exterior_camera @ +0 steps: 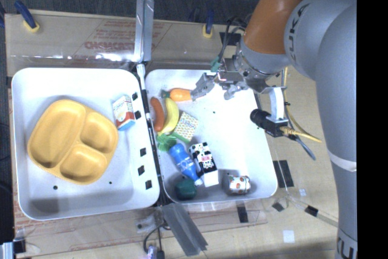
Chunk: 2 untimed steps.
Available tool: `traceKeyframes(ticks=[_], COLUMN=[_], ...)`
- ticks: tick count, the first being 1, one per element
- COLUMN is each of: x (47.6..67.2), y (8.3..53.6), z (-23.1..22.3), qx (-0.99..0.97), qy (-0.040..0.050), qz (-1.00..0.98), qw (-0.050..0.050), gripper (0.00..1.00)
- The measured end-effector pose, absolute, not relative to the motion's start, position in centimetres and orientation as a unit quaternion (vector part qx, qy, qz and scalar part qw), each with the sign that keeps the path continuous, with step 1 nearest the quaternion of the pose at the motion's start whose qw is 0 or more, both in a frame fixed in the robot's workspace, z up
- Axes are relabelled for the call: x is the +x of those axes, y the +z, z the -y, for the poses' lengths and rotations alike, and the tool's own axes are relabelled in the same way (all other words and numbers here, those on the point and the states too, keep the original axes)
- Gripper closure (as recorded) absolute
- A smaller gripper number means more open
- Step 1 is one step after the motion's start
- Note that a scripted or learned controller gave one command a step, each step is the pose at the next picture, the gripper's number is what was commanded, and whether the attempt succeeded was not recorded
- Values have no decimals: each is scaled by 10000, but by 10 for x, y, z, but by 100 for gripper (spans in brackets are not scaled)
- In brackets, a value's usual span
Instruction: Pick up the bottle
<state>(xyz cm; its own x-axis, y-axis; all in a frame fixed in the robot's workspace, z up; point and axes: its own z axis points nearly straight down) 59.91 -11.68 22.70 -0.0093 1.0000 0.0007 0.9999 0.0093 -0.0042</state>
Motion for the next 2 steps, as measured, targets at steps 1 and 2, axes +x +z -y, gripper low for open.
traceKeyframes(ticks=[1, 2], x=[599, 526], y=[227, 130], z=[117, 90], qx=[-7038, -6215], qy=[12, 11], qz=[7104, 7834], qw=[17, 21], gripper=[0, 0])
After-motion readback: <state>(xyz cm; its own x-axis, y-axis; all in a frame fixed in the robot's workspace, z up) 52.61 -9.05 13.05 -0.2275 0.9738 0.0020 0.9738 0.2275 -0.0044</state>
